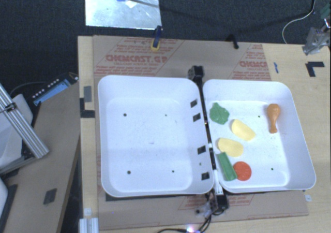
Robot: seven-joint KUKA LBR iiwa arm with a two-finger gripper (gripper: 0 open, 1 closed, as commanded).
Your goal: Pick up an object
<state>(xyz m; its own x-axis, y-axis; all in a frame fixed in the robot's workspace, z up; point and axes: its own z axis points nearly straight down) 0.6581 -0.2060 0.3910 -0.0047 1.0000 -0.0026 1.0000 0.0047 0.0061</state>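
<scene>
Here, the surface (269, 63) carries two shallow white bins side by side, touching along a black clipped seam. The left bin (150, 136) sits toward the surface's left edge. The right bin (297, 139), toward the right edge, holds six toy food pieces. Largest to smallest: a dark green bar (226, 166) lies near the bin's front-left corner, beside the seam; a leafy green piece (219, 113) lies further back along the same side; a pale yellow piece (242, 130) sits near the middle; another yellow piece (230, 147) lies just in front of it, touching the green bar's upper end; an orange drumstick (273, 117) rests toward the right wall; a red round piece (242, 171) sits just beside the green bar.
</scene>
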